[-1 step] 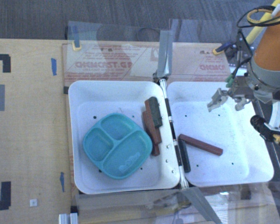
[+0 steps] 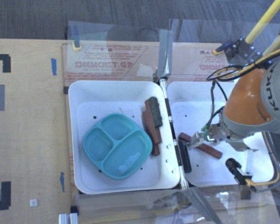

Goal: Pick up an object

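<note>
1. Tray (image 2: 116,145), teal, 3 wells: far left of your claw, flat in the left bin (image 2: 79,97).
2. 2 bars (image 2: 152,118), brown and dark: left of the claw, against the divider wall, likely where they slid.
3. Black stick (image 2: 184,157): just left of the claw, along the right bin's (image 2: 196,94) wall.
4. Brown block (image 2: 209,150): touching or just under your claw (image 2: 196,141), the likeliest pick. Whether the claw is spread or pinching, you cannot tell.
</note>
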Controlling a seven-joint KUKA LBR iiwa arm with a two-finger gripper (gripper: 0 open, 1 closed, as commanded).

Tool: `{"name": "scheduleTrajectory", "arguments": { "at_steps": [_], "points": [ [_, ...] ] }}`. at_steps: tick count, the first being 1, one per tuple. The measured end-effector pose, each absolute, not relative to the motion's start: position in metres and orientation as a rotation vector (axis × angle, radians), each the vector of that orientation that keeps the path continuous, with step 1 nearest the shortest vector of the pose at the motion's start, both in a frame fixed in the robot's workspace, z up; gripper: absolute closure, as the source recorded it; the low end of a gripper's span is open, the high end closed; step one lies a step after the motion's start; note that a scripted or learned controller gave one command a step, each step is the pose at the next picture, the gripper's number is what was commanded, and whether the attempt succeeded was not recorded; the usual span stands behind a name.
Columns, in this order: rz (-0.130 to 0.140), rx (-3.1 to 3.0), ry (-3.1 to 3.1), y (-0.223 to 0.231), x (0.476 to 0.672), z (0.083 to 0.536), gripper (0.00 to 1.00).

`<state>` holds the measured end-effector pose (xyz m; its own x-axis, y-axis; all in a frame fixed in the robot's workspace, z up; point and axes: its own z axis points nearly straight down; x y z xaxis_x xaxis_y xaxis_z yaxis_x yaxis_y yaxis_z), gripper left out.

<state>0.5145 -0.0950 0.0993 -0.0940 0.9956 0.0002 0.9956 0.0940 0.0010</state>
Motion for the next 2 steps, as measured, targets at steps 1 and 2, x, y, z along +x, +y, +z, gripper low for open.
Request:
{"name": "scheduleTrajectory", "arguments": {
  "at_steps": [1, 2],
  "points": [
    [0.002, 2.118, 2.318, -0.097, 0.514, 0.108, 1.00],
    [0.001, 2.059, 2.372, -0.038, 0.583, 0.185, 1.00]
  ]
}}
